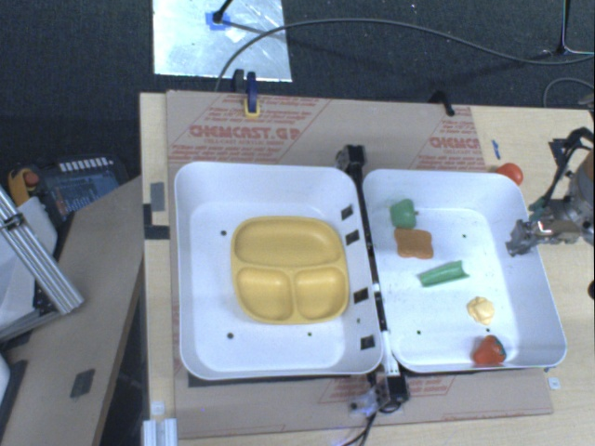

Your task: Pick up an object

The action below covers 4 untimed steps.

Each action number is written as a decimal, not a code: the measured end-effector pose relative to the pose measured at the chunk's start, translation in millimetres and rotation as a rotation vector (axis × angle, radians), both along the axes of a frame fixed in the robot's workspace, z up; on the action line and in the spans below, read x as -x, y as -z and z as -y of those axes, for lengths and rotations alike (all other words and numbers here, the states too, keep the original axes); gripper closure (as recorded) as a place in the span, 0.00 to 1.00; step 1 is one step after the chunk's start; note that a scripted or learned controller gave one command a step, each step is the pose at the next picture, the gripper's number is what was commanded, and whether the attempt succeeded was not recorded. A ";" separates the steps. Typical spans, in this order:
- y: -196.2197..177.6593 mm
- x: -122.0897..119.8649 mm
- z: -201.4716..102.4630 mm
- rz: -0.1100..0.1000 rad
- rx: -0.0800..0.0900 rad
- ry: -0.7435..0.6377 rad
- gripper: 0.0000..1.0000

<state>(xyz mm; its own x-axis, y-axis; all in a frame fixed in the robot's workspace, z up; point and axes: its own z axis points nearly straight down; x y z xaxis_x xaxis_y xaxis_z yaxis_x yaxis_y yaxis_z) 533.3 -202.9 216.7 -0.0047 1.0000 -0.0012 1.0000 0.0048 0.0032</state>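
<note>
The right bin (521,337) holds several small objects. A round green piece (403,214) lies at the back, with a brown-orange block (414,243) just in front of it. A long green piece (441,273) lies near the middle. A pale yellow piece (480,309) and a red piece (489,350) sit toward the front right corner. My gripper (522,238) hovers at the bin's right wall, apart from every object, with nothing visibly in it.
The left bin (200,249) bears a yellow divided plate (286,269). A black divider (364,268) runs between the bins. A small orange-red thing (509,172) sits outside the right bin's back right corner. Cables cross the dark floor behind the bench.
</note>
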 end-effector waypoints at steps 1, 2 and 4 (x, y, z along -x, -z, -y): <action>-12.1 -7.6 -52.5 0.001 -0.002 -0.005 1.00; -16.9 -15.2 -115.8 0.000 -0.003 -0.007 1.00; -9.4 -17.1 -214.0 -0.002 -0.003 -0.006 1.00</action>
<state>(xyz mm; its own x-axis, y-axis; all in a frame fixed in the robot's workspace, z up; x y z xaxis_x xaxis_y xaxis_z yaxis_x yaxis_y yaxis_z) 550.4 11.2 226.1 -0.0103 0.9999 0.0023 0.9999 0.0103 0.0008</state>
